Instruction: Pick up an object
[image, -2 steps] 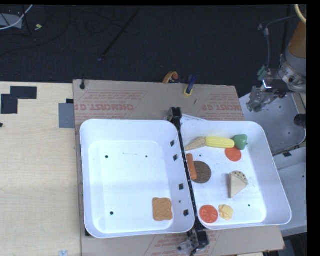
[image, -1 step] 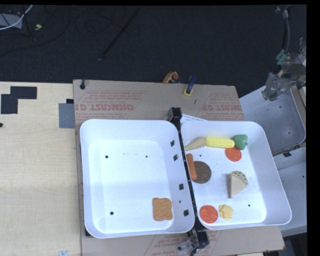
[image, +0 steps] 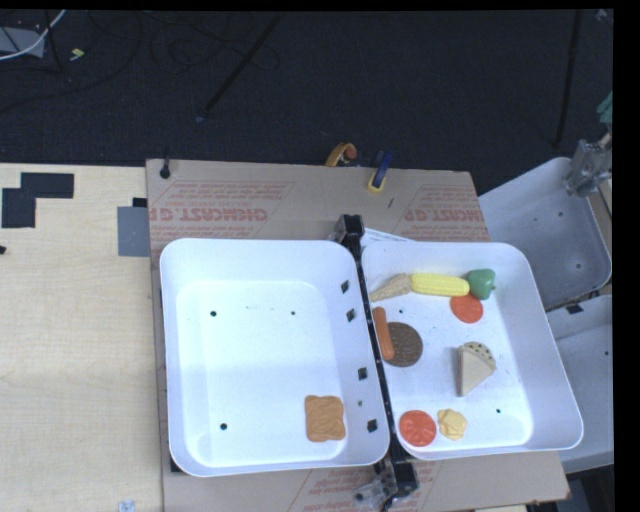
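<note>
left bin (image: 180, 300): open floor, only toast (image: 324, 418) near front-right corner | right bin (image: 540, 330): food crowded, narrow gaps

Two white bins sit side by side on a cardboard-covered table (image: 80, 330): the left bin (image: 190, 350) holds a toast slice (image: 324, 418); the right bin (image: 540, 400) holds corn (image: 440, 285), a sausage (image: 384, 334), a cookie (image: 405, 344) and tomatoes (image: 417, 428).

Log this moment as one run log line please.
stage: pre-grasp | left bin: toast | right bin: corn, hot dog, two tomatoes, cookie | held: nothing seen
</note>
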